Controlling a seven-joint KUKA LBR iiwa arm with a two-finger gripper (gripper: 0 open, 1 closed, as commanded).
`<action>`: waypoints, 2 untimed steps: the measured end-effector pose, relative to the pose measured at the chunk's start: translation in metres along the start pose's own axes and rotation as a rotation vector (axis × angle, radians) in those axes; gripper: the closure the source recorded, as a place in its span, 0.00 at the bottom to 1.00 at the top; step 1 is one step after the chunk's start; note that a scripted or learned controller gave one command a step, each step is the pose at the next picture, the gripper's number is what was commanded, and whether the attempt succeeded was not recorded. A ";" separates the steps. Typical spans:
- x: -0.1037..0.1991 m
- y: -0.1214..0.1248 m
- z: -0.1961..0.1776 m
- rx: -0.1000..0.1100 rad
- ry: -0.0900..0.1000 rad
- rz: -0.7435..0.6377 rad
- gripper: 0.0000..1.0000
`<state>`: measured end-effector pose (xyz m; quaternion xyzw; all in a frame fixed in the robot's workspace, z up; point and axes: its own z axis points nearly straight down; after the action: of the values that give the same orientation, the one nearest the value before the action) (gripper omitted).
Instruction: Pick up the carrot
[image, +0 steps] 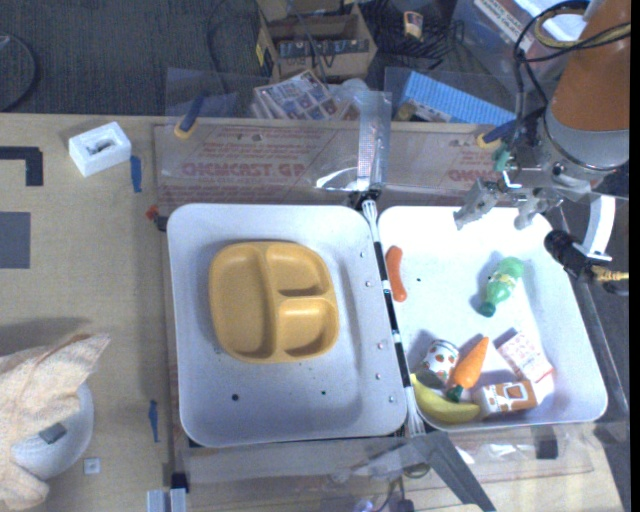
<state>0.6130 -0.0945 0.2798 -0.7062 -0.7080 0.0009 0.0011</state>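
Carrot lies untouched against the banana in the right bin; the open, empty gripper hovers near the far rim, so the approach comes next

You only had the one camera here, fixed above the bench and looking down at a slant, far enough back to fit both bins whole. The left bin sat about mid-frame and the right bin ran close to the right edge. The top of the frame faced the cluttered floor behind the bench, and the arm came in at the upper right corner.
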 end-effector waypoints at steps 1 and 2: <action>-0.025 -0.092 0.118 0.000 0.001 -0.248 0.00; -0.044 -0.106 0.177 -0.004 -0.002 -0.385 0.00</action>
<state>0.5066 -0.1392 0.1036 -0.5577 -0.8300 -0.0004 -0.0008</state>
